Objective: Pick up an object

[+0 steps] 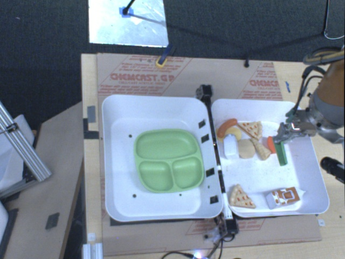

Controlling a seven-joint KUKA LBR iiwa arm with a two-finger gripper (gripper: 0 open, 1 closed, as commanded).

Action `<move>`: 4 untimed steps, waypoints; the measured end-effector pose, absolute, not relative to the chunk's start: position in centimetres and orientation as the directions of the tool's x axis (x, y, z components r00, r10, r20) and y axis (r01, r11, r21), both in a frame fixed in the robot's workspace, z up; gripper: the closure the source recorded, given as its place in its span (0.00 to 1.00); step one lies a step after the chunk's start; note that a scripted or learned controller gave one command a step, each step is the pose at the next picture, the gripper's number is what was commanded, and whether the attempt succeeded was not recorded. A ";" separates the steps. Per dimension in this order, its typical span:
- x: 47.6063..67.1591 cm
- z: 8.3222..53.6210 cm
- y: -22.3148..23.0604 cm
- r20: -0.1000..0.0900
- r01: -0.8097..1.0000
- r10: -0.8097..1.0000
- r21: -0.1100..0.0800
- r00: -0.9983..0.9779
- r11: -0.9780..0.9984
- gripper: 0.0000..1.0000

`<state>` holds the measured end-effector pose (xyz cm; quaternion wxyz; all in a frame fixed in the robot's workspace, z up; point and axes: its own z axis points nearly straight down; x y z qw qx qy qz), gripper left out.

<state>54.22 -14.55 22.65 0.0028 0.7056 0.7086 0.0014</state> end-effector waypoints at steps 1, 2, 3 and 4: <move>55.3 23.1 -8.9 0.001 1.000 1.000 0.003 -0.010 0.010 1.00; 57.0 23.8 -3.3 0.002 1.000 1.000 0.004 -0.011 0.011 1.00; 58.9 24.4 1.5 0.002 1.000 1.000 0.004 -0.010 0.010 1.00; 60.6 22.4 5.8 0.001 1.000 1.000 0.002 -0.009 0.009 1.00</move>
